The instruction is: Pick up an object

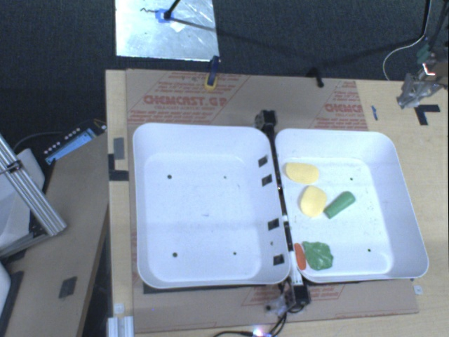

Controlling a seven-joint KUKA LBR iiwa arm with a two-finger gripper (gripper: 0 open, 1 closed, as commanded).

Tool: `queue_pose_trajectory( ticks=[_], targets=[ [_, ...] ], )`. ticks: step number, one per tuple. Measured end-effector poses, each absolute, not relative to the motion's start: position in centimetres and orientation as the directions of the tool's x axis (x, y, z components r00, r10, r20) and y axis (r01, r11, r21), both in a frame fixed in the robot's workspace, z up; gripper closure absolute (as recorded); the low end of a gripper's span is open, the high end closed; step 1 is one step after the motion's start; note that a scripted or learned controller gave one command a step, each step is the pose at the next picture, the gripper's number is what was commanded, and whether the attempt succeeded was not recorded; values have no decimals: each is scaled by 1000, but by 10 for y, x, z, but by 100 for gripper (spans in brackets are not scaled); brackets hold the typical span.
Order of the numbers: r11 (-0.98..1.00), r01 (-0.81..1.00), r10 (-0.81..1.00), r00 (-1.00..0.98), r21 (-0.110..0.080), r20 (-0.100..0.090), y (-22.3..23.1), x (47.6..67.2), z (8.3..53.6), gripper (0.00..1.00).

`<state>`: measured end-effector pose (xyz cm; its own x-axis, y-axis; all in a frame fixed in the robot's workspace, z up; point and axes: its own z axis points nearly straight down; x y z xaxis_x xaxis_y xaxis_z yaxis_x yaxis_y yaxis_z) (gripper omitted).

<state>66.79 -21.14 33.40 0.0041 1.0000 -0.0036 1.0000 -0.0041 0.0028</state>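
Lying in right bin (393,188), green cylinder (339,204), far below pincer (419,90).

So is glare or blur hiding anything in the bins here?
Camera view: soft, even lighting; the two shallow white bins look bright yet keep their detail; two yellow oval pieces and the green cylinder stay readable; the foil sheet glints; overall slightly soft.

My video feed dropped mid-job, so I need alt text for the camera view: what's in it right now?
Two shallow white bins sit side by side; the right white bin holds two yellow oval pieces, a green cylinder, a green crumpled lump and a small orange piece. The left white bin lies beside it. The metal gripper hangs beyond the bins, top right.
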Motion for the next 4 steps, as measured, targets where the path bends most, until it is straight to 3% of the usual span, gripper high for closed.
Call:
queue_pose_trajectory(
  ticks=[1,2,3,4],
  targets=[
    [15,1000,1000,-15,-5,6,-83,669,247,100],
    [10,1000,1000,-10,0,3,-22,669,220,100],
    [16,1000,1000,-16,0,5,97,668,183,100],
    [11,1000,1000,-11,2,4,166,662,178,100]
  ],
)
